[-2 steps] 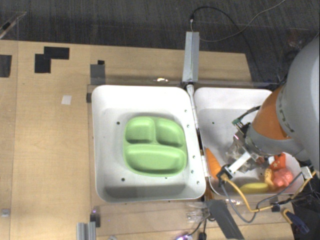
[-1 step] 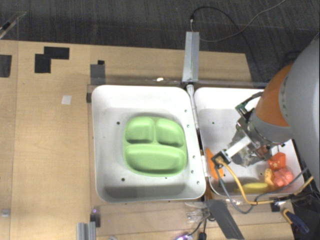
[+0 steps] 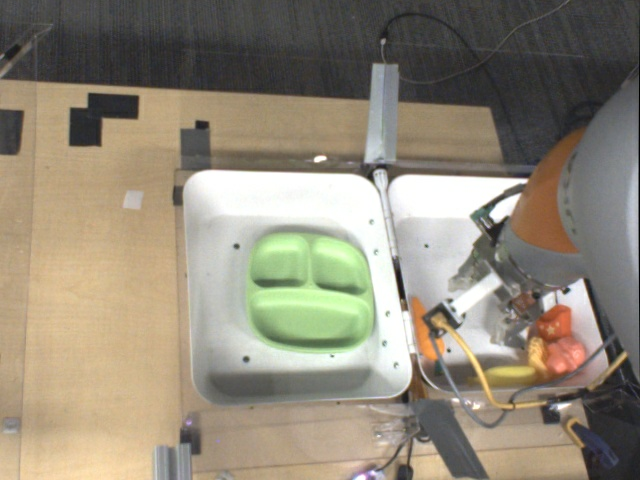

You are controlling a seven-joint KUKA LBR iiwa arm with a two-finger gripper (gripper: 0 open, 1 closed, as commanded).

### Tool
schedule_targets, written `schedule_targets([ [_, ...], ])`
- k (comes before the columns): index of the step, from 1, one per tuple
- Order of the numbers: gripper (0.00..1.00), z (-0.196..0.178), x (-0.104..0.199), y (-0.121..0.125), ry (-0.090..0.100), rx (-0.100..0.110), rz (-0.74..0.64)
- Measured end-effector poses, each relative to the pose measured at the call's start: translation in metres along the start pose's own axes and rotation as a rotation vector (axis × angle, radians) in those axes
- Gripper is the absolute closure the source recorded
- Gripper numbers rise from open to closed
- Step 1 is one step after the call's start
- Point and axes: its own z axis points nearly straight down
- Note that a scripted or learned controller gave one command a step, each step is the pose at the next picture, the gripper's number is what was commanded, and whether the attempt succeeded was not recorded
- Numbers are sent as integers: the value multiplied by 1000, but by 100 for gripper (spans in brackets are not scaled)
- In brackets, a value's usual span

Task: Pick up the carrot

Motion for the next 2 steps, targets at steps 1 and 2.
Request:
schedule_targets([
  [1, 0, 0, 0, 0, 0, 0, 0],
  [2, 0, 93, -19, 35, 3, -2, -44],
])
